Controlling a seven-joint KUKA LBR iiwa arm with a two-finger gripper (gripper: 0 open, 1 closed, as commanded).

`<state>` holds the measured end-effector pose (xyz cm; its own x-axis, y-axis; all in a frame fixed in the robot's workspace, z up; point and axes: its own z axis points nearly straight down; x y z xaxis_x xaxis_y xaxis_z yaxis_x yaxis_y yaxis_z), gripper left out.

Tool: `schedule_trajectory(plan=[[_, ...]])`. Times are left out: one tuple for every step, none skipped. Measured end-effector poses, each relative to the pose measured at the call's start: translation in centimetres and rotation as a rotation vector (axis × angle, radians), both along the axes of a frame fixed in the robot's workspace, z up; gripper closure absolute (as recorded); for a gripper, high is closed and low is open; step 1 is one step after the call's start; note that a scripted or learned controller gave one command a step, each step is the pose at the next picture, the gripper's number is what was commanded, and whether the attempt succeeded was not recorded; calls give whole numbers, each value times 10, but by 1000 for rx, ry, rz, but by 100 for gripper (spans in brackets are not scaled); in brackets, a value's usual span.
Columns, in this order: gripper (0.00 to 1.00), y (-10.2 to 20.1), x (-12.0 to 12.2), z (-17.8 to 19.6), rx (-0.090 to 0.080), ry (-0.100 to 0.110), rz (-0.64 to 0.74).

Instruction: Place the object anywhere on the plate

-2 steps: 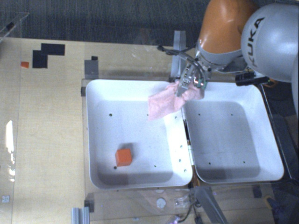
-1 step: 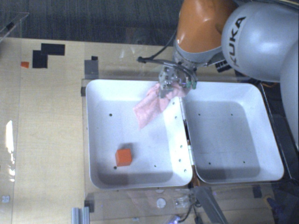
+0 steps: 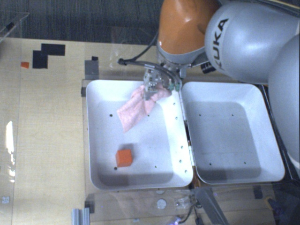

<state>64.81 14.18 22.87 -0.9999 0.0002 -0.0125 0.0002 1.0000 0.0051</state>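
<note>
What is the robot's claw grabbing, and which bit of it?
The claw pinches the pink cloth by its upper right end. The rest of the cloth trails down to the left inside the left bin.

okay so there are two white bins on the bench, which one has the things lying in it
The left bin. It holds a pink cloth at the far end, under the claw, and a small orange block near its front. The right bin shows only bare white floor.

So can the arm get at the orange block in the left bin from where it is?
Probably yes. The orange block sits alone on the left bin floor, apart from the pink cloth under the gripper, with nothing above it.
</note>
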Motion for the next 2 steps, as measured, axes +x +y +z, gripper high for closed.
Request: schedule_trajectory(plan=[[100, 53, -2, 0, 0, 2, 1], [0, 53, -2, 1, 0, 1, 0]])
